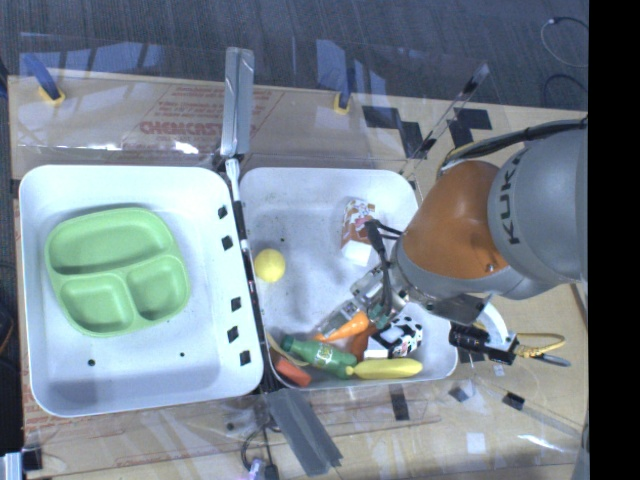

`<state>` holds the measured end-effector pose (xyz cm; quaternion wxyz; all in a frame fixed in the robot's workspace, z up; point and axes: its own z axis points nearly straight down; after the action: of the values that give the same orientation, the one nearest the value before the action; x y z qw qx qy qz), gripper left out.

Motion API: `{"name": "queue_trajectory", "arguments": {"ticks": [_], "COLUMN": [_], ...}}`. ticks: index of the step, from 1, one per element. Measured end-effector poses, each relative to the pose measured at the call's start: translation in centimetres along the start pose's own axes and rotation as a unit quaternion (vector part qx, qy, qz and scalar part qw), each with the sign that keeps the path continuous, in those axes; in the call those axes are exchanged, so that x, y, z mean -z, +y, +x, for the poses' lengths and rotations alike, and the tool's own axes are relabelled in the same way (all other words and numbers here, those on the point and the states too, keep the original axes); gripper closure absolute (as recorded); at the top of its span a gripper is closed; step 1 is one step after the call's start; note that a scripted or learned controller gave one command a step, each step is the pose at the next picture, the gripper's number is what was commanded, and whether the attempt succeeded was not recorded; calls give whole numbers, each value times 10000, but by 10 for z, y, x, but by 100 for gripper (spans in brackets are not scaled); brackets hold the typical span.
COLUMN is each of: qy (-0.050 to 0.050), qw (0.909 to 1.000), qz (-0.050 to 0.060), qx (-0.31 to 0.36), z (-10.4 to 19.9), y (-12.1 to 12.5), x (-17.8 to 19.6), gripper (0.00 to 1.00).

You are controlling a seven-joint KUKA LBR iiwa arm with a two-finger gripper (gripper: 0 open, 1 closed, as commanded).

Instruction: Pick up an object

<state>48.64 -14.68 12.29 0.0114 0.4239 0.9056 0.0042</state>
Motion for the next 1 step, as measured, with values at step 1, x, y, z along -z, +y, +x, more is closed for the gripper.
{"name": "queue_trajectory", "arguments": {"ticks": [1], "qy": [72], "qw": [9997], "qz": [74], "qx": [224], "z": [-5], "y": [12], "x": [-31], "gripper": [0]}}
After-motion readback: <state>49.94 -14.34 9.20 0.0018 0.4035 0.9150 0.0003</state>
